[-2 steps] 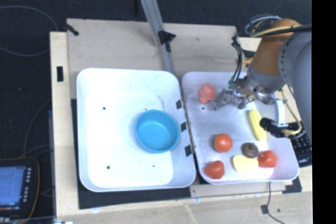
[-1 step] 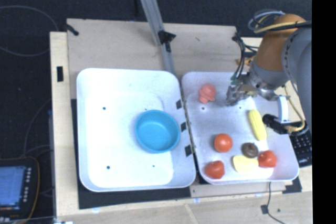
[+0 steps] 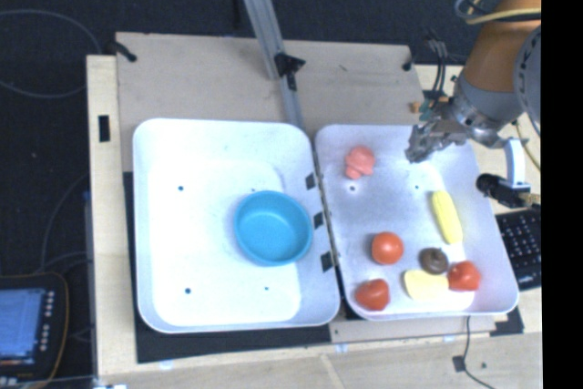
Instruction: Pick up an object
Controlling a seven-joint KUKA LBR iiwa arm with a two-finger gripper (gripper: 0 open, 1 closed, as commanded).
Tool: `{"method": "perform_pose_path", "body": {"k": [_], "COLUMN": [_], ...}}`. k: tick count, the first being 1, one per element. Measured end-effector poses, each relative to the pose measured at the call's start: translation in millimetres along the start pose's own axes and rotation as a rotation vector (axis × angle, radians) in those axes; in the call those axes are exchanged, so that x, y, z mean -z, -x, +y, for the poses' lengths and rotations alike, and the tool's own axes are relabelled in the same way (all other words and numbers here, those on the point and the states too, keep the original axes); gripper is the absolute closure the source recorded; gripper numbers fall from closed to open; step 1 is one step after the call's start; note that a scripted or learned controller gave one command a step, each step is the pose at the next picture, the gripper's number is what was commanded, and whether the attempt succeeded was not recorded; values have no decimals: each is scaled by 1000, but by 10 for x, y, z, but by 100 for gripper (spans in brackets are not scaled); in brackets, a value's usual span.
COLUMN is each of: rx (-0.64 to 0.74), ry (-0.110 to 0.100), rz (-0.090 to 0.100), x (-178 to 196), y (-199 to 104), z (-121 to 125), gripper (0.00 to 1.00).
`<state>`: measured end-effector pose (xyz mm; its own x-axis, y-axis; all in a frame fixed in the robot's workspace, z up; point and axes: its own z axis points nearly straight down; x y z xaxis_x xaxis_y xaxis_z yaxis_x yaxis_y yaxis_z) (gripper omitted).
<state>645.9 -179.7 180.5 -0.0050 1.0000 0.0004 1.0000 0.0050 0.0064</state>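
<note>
Far left, off the surface: a small blue-lit screen [image 3: 25,323] on dark floor, cables trailing

Left bin [image 3: 173,150]: one blue bowl [image 3: 271,227], upright, right of centre, near the shared edge. Likely light rigid plastic; the rim is the only hold

Grey pole [image 3: 260,18] slants down from the far side to the gap between the bins

Right bin [image 3: 474,187] holds the likely targets:
- pink lumpy piece [image 3: 359,161], far left corner, alone
- three red round pieces, tomato-like: one mid-bin [image 3: 387,247], one at the near left edge [image 3: 372,292], one near right [image 3: 465,274]
- yellow long piece [image 3: 445,216], banana-like, lying near-to-far on the right side
- dark brown round piece [image 3: 434,261], touching a pale yellow piece [image 3: 424,285] just nearer

All look like toy food: light, smooth, probably hard and slippery. Round ones may roll out of a pinch; take them across the widest part. The banana is best taken across its narrow middle. The near right cluster is crowded; the pink piece has the most room

Gripper [image 3: 421,145] hangs over the bin's far edge, right of the pink piece. Jaws point down; cannot tell how far apart, nothing visibly held

Bare tan surface [image 3: 364,73] beyond the bins; a black keyboard [image 3: 521,243] at right
</note>
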Motion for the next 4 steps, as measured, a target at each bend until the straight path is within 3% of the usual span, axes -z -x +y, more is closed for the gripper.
{"method": "perform_pose_path", "body": {"k": [1,4], "rx": [4,2], "ry": [-1,-9], "rz": [0,1], "x": [475,703], "y": [14,-1290], "z": [13,-679], "gripper": [100,100]}}
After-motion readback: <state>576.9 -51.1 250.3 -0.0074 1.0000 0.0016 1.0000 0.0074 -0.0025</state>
